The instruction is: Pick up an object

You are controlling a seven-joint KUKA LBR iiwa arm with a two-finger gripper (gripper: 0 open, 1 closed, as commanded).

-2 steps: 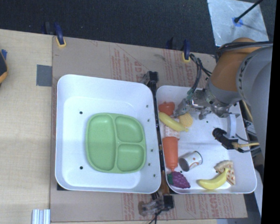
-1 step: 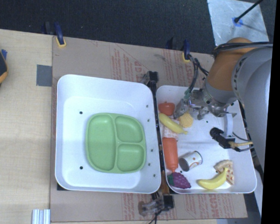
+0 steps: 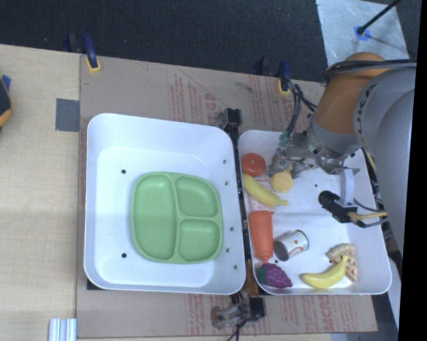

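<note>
A pale wooden counter [image 3: 28, 211] is carrying a cardboard sheet [image 3: 168, 90] clamped at its far edge, and beyond it dark carpet is showing. Two white bins are sitting side by side on the cardboard — the left bin [image 3: 113, 141] is holding a green divided plate [image 3: 176, 217]. The right bin [image 3: 370, 275] is holding toy food: a tomato [image 3: 253, 163], a yellow banana [image 3: 261, 192] lying slantwise with its long axis running from the tomato toward the bin's middle, a carrot [image 3: 261, 233], grapes [image 3: 275, 275], a small can [image 3: 291, 244], a pizza slice [image 3: 341, 253] and a second banana [image 3: 325, 277]. The jaws [image 3: 286, 167] are hanging over a small yellow piece [image 3: 281, 182]; I cannot tell how far apart they are standing.
</note>
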